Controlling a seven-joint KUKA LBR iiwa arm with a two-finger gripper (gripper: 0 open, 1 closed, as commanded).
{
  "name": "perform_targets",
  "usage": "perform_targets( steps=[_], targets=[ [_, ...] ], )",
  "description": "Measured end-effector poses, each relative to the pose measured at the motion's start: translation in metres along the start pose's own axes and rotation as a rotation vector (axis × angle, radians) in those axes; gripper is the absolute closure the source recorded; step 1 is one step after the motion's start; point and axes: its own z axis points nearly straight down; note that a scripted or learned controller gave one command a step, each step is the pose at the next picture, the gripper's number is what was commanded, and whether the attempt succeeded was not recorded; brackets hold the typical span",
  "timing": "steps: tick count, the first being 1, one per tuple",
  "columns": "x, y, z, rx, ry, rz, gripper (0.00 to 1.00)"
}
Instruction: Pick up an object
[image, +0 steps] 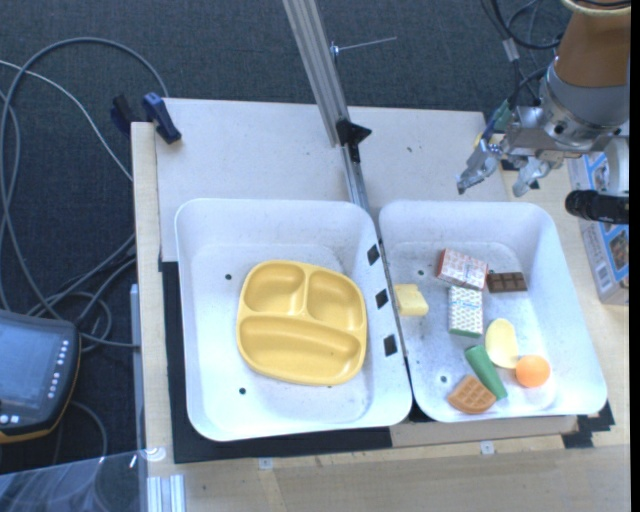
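My gripper (499, 179) hangs at the upper right, above the far rim of the right bin (570, 290), its two fingers spread apart with nothing between them. Below it in that bin lie several toy foods: a pink-red patterned box (462, 268), a green-white box (465, 311), a chocolate bar (506, 282), a yellow block (410, 300), a pale yellow piece (501, 342), a green piece (487, 372), an orange ball (533, 372) and a waffle-like piece (471, 395).
The left bin (200, 300) holds a yellow divided plate (300, 322). A metal pole (325, 70) slants up from between the bins. A blue-white carton (605, 240) stands beyond the right bin's right wall. Cables and a handheld pendant (30, 372) lie on the floor at left.
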Motion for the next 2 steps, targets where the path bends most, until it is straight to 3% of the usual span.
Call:
perform_targets(
  steps=[1,2],
  targets=[
    [0.0,0.0,0.0,0.0,0.0,0.0,0.0],
    [0.007,-0.008,0.056,0.006,0.001,0.001,0.0]
  ],
)
